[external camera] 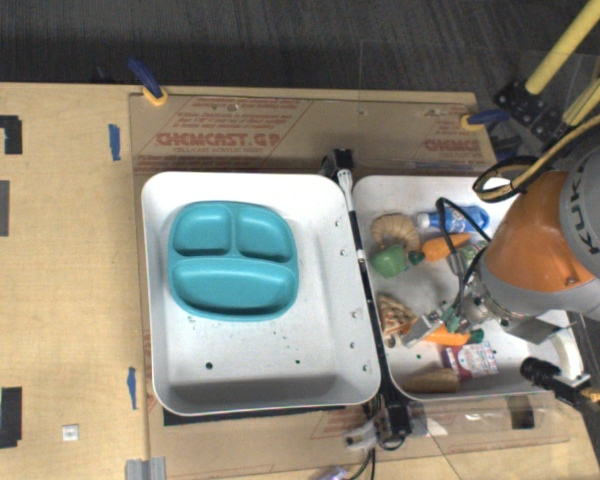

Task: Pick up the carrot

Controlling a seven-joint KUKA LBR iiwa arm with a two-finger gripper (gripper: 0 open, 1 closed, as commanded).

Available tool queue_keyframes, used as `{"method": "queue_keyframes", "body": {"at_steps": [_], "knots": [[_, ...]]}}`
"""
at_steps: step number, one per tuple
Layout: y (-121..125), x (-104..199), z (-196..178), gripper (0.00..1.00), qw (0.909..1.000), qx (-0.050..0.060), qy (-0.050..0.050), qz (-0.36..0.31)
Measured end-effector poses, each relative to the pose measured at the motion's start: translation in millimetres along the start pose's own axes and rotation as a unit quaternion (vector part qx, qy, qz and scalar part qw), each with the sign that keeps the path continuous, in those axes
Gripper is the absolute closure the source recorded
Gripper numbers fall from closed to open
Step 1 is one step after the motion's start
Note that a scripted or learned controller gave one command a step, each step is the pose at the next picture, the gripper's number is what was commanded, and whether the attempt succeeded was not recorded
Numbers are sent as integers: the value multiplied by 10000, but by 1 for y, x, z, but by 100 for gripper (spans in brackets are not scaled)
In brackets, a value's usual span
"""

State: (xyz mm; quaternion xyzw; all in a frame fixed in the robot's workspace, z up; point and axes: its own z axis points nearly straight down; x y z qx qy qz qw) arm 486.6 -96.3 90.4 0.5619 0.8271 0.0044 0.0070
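One carrot [447,337] lies beside the gripper [458,320], its grip impossible to tell; approach underway, next a centred closing.

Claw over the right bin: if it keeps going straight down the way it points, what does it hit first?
Most likely the small orange piece lying just under the claw, which looks like a carrot, with the red-labelled packet beside it. Depth is hard to judge from this slanted view.
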Motion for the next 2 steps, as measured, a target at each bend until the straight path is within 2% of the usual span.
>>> {"method": "queue_keyframes", "body": {"at_steps": [1, 2], "knots": [[5, -4, -13, 100, 10000, -73, -66, -15], [55, 33, -94, 100, 9676, 76, 10, 2525]]}}
